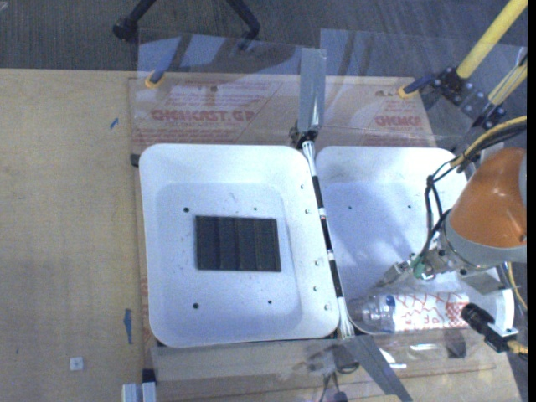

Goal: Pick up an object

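We look down on a wooden tabletop (59,224) that carries two shallow white bins side by side. The left bin (167,174) holds a dark, flat, ribbed rectangular pad (238,244) lying roughly in the middle of its floor, square to the bin's walls.

In the right bin (368,174) we see a clear plastic bottle (410,312) lying on its side along the near wall, its silvery cap end toward the divider between the bins and a white label with red print wrapped around its body. It rests in the near part of that bin, well apart from the dark pad.

The grey arm with its orange band (490,212) reaches in from the right and hangs over the right bin's near right part. Its gripper (423,268) sits just above the bottle, close to the bottle's upper side near the label. At this size and angle we cannot tell whether the gripper is spread or closed, nor whether it touches the bottle.

Beyond the bins, clear plastic sheets with red lettering (218,111) stand along the far edge, and a yellow pole (494,28) slants across the upper right corner.
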Controlling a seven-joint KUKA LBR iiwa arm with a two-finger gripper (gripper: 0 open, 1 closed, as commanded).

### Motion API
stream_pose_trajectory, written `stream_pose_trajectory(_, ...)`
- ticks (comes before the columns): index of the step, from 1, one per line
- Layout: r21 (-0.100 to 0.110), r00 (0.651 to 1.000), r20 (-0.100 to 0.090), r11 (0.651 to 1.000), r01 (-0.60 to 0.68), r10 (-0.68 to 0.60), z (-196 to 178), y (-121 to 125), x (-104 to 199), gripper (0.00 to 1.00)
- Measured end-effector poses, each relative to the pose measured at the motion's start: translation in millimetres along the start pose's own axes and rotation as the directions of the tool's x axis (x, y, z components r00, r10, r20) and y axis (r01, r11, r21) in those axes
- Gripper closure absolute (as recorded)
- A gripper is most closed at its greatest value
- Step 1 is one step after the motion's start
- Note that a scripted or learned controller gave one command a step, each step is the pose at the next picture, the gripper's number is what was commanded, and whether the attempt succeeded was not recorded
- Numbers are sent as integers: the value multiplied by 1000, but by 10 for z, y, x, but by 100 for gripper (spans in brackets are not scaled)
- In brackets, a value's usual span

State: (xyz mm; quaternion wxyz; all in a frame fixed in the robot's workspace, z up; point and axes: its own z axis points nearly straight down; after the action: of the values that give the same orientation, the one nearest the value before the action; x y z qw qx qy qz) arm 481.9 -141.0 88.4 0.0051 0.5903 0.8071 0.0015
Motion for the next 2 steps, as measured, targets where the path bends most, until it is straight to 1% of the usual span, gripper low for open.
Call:
stream_pose_trajectory(1,6,942,0,942,-334,334,-162,-122,-617,0)
stream_pose_trajectory(2,7,909,0,909,-417,417,-419,-209,-601,0)
